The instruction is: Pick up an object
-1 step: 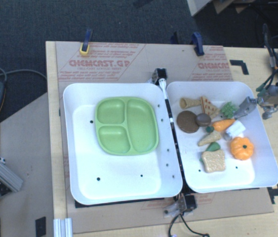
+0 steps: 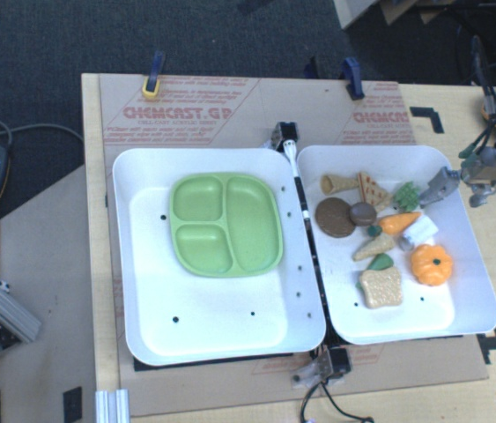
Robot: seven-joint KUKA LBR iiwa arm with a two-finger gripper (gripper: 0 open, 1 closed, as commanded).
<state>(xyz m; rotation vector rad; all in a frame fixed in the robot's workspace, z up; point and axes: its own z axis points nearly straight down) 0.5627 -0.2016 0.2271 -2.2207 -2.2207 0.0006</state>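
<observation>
The right bin [image 2: 468, 311] holds several toy foods: a brown round cookie [image 2: 334, 218], a cone [image 2: 339, 183], a waffle piece [image 2: 371, 188], green broccoli [image 2: 406, 196], a carrot [image 2: 399, 223], an orange pumpkin [image 2: 431, 264] and a bread slice [image 2: 381, 287]. My gripper [image 2: 446, 184] reaches in over that bin's right rim and sits just right of the broccoli and above the carrot. Nothing shows held in it.
The left bin [image 2: 142, 307] holds a green divided plate [image 2: 226, 225]. A black divider [image 2: 305, 236] runs between the bins. Blue and yellow clamps [image 2: 151, 76] sit on the board's far edge. A small white piece [image 2: 422, 230] lies beside the carrot.
</observation>
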